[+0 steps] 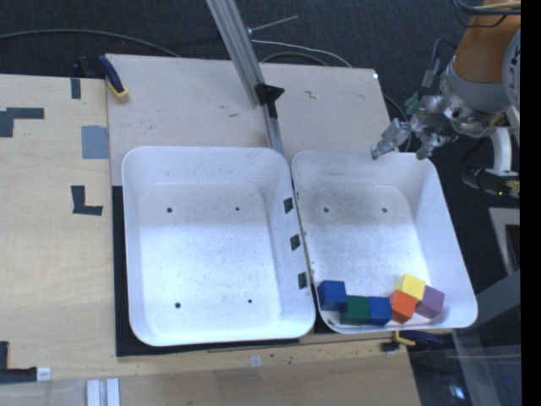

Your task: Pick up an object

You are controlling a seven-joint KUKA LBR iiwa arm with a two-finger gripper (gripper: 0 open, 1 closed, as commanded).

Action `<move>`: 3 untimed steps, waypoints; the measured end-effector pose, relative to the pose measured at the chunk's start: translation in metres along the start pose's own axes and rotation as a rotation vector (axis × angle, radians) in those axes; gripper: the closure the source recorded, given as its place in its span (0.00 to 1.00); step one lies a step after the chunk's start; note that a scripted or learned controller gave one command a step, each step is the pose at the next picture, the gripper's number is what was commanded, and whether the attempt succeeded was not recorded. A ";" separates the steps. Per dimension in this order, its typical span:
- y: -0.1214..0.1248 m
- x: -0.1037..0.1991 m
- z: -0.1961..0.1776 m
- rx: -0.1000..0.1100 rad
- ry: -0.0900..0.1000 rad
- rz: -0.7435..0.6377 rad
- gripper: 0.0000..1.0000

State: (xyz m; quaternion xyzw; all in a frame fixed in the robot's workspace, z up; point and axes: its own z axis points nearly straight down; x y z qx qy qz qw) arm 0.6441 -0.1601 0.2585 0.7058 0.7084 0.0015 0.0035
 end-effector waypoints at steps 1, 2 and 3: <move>-0.014 0.027 -0.031 0.006 0.003 0.000 0.00; -0.004 0.054 0.019 0.012 0.003 0.001 0.00; -0.060 0.054 0.170 0.015 0.003 0.003 0.00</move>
